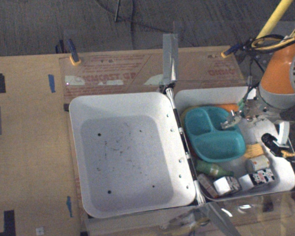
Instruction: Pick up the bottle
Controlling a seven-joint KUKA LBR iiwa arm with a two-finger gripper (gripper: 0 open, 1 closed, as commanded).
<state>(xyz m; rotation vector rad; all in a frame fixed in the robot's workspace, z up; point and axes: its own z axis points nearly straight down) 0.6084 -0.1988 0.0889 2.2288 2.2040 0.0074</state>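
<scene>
Right bin [288, 181]: green bottle [214, 168] lying flat, crowded between glossy teal divided tray [214, 135] and small boxes; gripper [236, 119] over tray rim, finger spread unclear.

The gripper [234, 120] hangs over the right bin [288, 181], above the divided tray's [214, 140] right edge, with the bottle [214, 169] nearer the camera and leftward, small boxes [259, 170] nearer still, and the left bin [124, 152] far leftward.
</scene>
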